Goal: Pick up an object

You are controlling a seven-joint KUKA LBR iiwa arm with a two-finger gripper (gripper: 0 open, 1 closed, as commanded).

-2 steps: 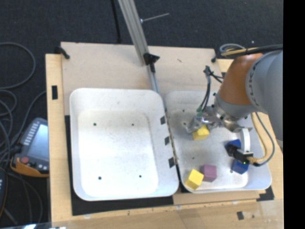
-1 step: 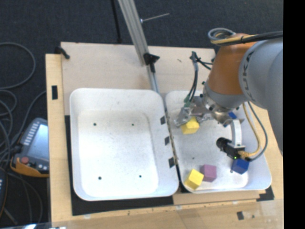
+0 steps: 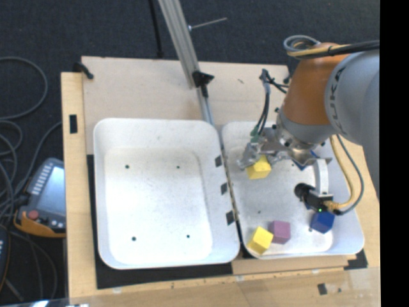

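Grey arm with orange band [image 3: 307, 94] reaching in from the right over the right bin [image 3: 348, 248]. Gripper [image 3: 255, 158] low at that bin's far left, by the divide from the left bin [image 3: 102, 171]. Yellow block [image 3: 260, 168] right at the fingertips, seemingly between them; cannot tell for certain whether clamped. Second yellow block [image 3: 261, 239] at the near left corner, purple block [image 3: 279, 230] touching beside it. Blue block [image 3: 323, 222] near right, just below a black fitting [image 3: 308, 195].
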